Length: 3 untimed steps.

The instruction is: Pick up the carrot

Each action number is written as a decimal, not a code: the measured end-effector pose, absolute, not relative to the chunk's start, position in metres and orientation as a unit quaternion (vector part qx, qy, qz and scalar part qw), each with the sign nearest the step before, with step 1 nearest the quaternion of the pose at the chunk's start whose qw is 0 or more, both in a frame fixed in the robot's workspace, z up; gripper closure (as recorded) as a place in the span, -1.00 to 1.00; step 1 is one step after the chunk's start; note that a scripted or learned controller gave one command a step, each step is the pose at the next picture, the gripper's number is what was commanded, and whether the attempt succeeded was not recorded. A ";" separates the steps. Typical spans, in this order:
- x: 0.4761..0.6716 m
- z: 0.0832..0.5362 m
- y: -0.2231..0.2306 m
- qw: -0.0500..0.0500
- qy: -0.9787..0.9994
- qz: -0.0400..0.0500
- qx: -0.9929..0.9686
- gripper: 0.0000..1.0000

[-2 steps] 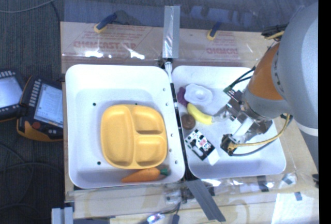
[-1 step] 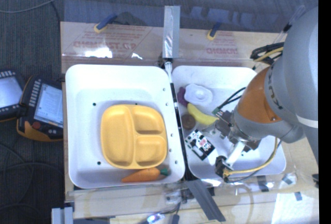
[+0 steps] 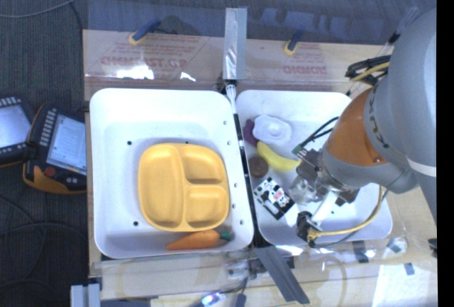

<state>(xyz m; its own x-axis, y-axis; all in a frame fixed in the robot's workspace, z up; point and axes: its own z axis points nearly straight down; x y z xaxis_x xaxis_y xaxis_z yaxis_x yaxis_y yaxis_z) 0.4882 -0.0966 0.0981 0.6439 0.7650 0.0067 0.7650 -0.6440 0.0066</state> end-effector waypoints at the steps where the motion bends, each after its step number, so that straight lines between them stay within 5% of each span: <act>1: 0.487 0.104 -0.096 -0.001 0.423 0.002 0.906 1.00; 3: 0.490 0.092 -0.141 0.003 0.605 0.007 0.796 1.00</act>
<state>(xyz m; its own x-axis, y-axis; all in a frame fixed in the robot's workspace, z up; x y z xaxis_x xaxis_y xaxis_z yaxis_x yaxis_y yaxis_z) 0.4903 -0.1406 0.0920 0.2674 0.9635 0.0086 0.9635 -0.2675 0.0134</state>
